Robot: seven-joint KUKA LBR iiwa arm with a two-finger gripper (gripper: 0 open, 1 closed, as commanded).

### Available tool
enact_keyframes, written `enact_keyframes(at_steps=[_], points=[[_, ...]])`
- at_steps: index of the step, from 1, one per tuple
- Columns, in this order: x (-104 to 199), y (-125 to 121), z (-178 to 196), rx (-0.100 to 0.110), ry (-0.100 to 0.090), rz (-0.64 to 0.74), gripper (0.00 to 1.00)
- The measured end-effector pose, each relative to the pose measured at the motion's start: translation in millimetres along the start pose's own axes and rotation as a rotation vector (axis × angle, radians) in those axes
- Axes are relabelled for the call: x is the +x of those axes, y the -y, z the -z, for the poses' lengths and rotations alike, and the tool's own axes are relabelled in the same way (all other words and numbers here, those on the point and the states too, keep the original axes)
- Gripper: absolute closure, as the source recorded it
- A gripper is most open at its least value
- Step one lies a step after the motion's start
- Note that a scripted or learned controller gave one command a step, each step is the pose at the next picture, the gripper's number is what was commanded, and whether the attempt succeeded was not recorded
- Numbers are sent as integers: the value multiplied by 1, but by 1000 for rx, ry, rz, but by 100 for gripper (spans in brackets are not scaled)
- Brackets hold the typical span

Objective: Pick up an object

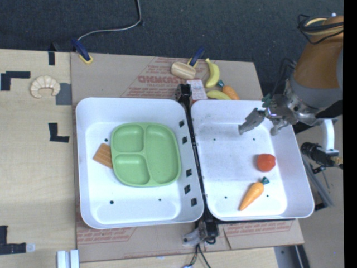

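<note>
The right bin (223,149) holds a red tomato (266,162) near its right side and an orange carrot (252,195) lying at its front right. My gripper (261,123) hangs over the bin's far right part, above and just beyond the tomato. Its two fingers (249,121) stand spread apart with nothing between them. The grey arm with its orange band (318,66) comes in from the right.
The left bin (92,149) holds a green divided plate (146,153) with a brown cracker (103,156) at its left edge. Behind the bins lie a bread roll (182,69), bananas (212,76) and a small box (196,89). A croissant (44,86) rests far left.
</note>
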State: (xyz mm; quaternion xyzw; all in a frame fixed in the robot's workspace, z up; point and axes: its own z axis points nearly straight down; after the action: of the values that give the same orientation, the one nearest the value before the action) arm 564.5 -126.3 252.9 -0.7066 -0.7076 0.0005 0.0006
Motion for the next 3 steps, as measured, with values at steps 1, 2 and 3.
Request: enact_keyframes(at_steps=[1,2,3], points=[[-81,9,-54,1,1,-2,0],[-93,14,-166,-5,1,0,0],[-94,13,-155,-9,5,-1,100]])
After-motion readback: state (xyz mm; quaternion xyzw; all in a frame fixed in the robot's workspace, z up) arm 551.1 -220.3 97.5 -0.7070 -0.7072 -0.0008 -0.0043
